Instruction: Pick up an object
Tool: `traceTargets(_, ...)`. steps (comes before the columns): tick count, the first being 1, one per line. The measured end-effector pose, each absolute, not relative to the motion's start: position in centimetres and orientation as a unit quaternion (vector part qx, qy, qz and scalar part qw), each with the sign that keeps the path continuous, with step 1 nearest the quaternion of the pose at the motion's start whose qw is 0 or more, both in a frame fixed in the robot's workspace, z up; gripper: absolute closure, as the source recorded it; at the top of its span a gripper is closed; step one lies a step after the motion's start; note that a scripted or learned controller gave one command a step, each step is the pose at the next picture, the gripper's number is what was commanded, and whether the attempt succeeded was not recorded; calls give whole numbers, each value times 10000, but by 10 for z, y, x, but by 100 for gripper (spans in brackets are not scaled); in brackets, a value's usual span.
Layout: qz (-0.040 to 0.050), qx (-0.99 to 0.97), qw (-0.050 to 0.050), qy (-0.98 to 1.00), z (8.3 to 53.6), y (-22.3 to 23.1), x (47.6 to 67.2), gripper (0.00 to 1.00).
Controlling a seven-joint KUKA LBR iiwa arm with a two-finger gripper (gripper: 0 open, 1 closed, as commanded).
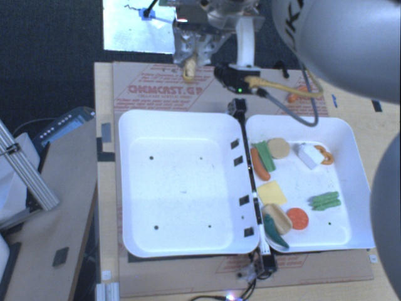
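Small tan rounded object (189, 72) sits pinched between the two-finger metal gripper (190, 63) fingers, up above the cardboard sheet (164, 90) behind the left white plastic bin (182, 180). You've got that bin's whole floor open; right white bin (348, 187) holds the toy food pieces, crowded along its left wall.

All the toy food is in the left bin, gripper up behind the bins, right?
Not quite. The camera view shows the toy food in the right bin, not the left bin. The gripper is indeed up behind the bins.
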State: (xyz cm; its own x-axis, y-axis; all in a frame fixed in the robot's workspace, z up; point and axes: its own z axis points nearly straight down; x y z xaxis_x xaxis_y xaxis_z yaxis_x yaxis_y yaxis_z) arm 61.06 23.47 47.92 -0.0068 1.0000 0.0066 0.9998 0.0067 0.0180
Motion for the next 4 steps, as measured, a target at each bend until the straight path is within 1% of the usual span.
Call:
traceTargets(1, 17, 7066, 13, 7076, 480, 233, 657, 100)
traceTargets(2, 35, 7044, 10, 7098, 539, 234, 615, 100)
traceTargets(3, 17, 7038, -12, 7104, 537, 235, 504, 100)
traceTargets(4, 10, 7067, 4, 7075, 535, 234, 521, 100)
